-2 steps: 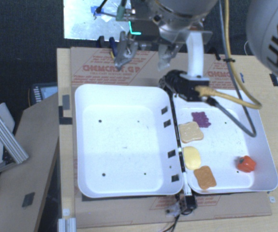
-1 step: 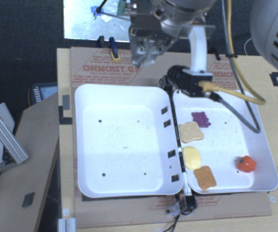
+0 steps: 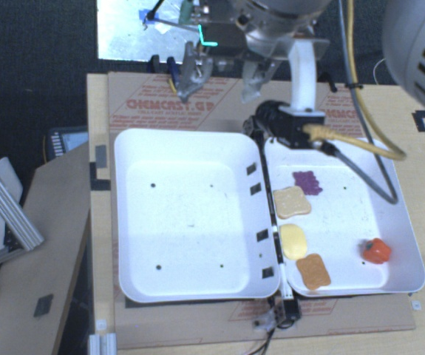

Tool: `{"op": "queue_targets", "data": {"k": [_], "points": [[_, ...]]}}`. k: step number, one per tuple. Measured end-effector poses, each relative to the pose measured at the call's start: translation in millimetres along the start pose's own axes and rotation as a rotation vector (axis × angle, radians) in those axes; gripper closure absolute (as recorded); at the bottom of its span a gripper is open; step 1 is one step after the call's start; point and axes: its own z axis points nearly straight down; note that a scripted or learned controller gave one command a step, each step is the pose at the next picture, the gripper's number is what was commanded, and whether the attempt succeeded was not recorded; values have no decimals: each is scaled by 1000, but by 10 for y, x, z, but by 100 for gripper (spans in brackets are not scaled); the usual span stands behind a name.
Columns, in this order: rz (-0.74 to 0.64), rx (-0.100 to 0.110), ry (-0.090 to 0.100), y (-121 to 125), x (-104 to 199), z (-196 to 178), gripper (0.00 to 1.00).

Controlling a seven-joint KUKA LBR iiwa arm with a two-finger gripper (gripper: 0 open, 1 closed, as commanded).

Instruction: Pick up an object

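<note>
The right bin [image 3: 400,220] holds several toy foods. A purple grape bunch [image 3: 307,182] lies near its back, with a tan toast slice [image 3: 291,202] just in front of it. Below those sit a pale yellow piece [image 3: 293,241] and an orange-brown slice [image 3: 314,271], both close to the bin's left wall. A red-orange item [image 3: 376,251] rests near the right wall. My gripper [image 3: 221,78] hangs high over the back edge of the bins, open, with nothing between its fingers [image 3: 191,71].
The left bin [image 3: 134,198] lies beside the right one, joined along a dark hinge strip [image 3: 265,198]. A black fitting with yellow and grey cables [image 3: 349,150] crosses the right bin's back. A cardboard sheet [image 3: 153,102] lies under both bins.
</note>
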Motion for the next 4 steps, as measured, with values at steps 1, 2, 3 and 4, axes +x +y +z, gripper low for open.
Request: {"op": "queue_targets", "data": {"k": [1,2,3,4], "points": [[-3,-2,1,2,5,-113,100],[-4,-2,1,1,5,-111,0],[-7,-4,3,2,10,-226,100],[-7,-4,3,2,11,-222,0]]}}
